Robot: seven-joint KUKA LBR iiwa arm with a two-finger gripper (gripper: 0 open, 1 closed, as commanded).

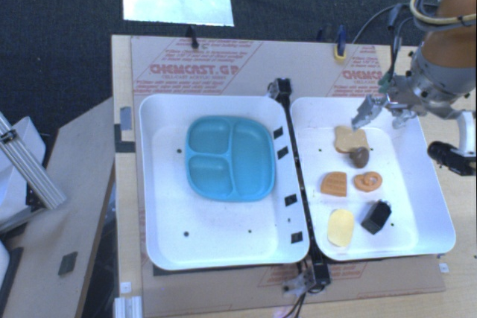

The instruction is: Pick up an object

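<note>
Grey arm (440,78), orange band, looped cables, metallic end effector (384,109).

A blue divided plate (228,159) lies in the left bin (160,160); 2 bins rest on the tabletop (223,59).

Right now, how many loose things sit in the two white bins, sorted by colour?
Blue: 1, the divided plate
Tan or orange: 3, a tan piece, an orange square, an orange round
Yellow: 1
Brown: 1
Black: 1
Total: 7
</note>
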